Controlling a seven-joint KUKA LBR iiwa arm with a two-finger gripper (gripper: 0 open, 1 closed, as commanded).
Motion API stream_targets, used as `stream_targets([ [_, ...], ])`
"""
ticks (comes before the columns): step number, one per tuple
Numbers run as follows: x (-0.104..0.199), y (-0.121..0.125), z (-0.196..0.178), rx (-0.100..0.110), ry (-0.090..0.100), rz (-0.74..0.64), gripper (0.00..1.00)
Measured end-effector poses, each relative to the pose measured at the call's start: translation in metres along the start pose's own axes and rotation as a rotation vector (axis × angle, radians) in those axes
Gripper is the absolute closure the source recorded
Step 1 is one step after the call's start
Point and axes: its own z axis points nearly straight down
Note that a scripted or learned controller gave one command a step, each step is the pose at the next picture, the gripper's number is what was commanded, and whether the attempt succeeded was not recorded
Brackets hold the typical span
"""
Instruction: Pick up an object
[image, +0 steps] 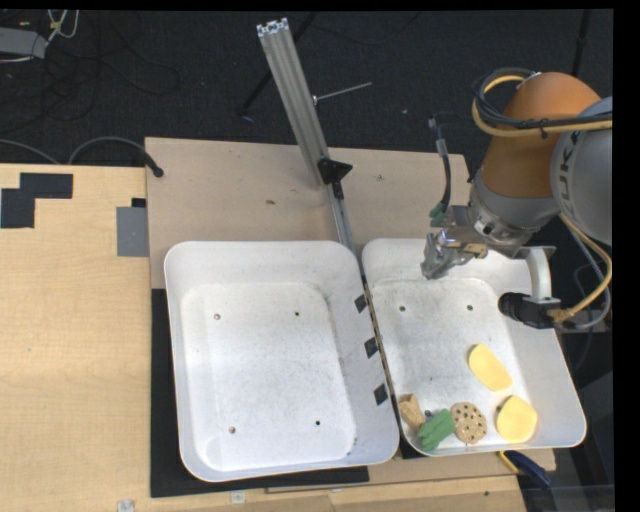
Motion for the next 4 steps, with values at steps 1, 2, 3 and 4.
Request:
stream_targets([
  [1, 0.039, -0.028, -0.012, -0.001, 0.0, 0.0, 1.0],
  [2, 0.078, -0.054, -0.002, 0.002, -0.001, 0.001, 1.0],
  [3, 0.117, -0.088, -0.014, 0.001, 0.0, 0.0, 1.0],
  [4, 0.152, -0.114, -0.008, 0.002, -0.001, 0.001, 1.0],
])
